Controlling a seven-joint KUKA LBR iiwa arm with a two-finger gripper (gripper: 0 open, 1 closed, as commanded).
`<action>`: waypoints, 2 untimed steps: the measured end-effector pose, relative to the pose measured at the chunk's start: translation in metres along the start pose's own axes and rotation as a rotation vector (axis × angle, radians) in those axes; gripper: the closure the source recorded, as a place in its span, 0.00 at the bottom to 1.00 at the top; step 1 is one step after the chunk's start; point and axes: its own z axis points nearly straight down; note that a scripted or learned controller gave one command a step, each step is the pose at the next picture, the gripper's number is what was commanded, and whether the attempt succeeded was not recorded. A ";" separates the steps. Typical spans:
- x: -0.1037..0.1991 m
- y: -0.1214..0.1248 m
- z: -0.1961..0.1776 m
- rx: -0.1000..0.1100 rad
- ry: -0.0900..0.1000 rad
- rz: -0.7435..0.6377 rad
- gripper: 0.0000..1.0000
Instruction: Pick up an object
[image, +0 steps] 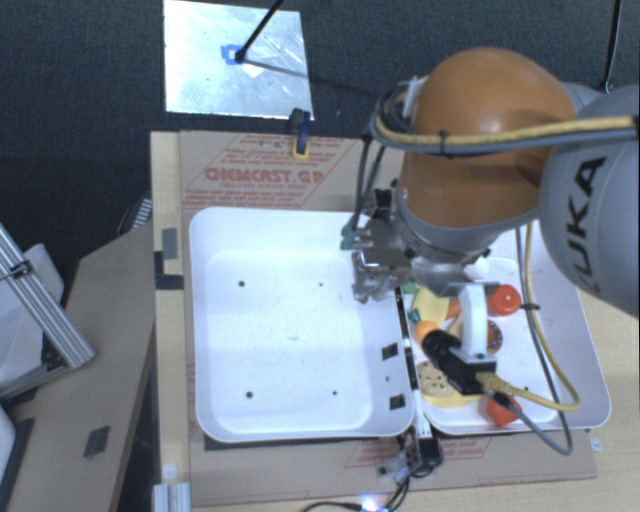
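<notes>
1. White plastic makes up both shallow bins: the left bin (280, 330) sits next to the right bin (575, 350), their inner rims meeting along a dark seam with small clips.
2. From the right, the grey arm (590, 200) reaches in, its big orange band (480, 120) bulging above the wrist and covering much of the right bin.
3. Below that band the gripper (372, 268) hangs over the seam, at the left bin's upper right edge. From where I stand I cannot tell whether it is spread or closed, and I see nothing in it.
4. The things to pick lie crowded in the right bin: a red round object (505, 298), a yellow piece (432, 303) near the seam, a brown speckled disc (433, 377), and a small orange piece (497, 408) at the near rim.
5. A yellow cable (545, 345) loops down across that bin.
6. Both bins rest on a cardboard sheet (260, 175) with red lettering, laid on the bench.
</notes>
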 end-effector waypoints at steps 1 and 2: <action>0.103 0.003 0.074 -0.006 0.001 -0.002 1.00; 0.095 0.054 0.027 -0.019 0.003 0.011 1.00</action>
